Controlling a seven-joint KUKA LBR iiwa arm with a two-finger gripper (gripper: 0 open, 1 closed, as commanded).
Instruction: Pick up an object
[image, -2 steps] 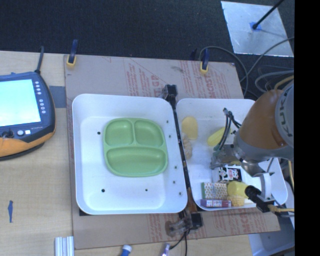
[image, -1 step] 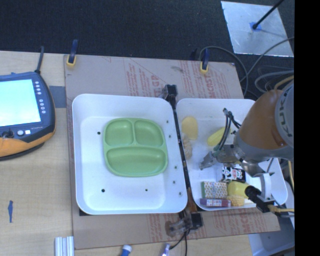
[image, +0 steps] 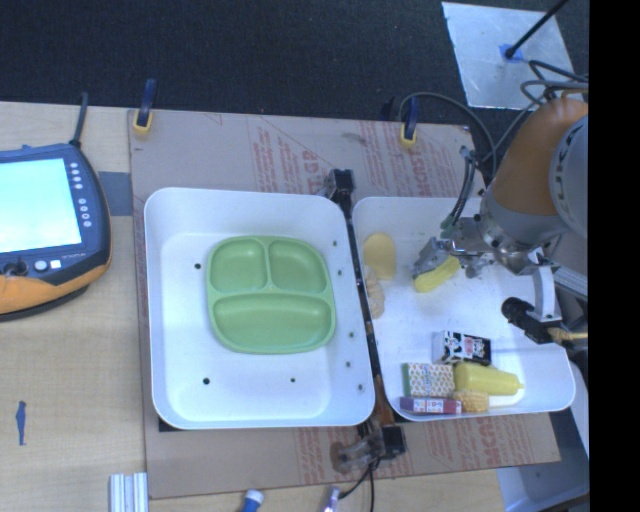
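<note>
My two-finger gripper (image: 440, 262) seems to pinch one end of the small yellow banana-shaped toy (image: 436, 276) in the right white bin (image: 400, 215) — but my hold is near the tip, so it could slip out and drop.

Evenly and brightly lit from above, with soft, short shadows under the white bins (image: 160, 300) and beside the green plate (image: 270, 295). Near blown-out whites on the bin floors and the handheld screen (image: 38, 208). Dark, underexposed floor (image: 250, 50) at top. Slightly soft, low-resolution detail throughout; small objects blurred.
</note>
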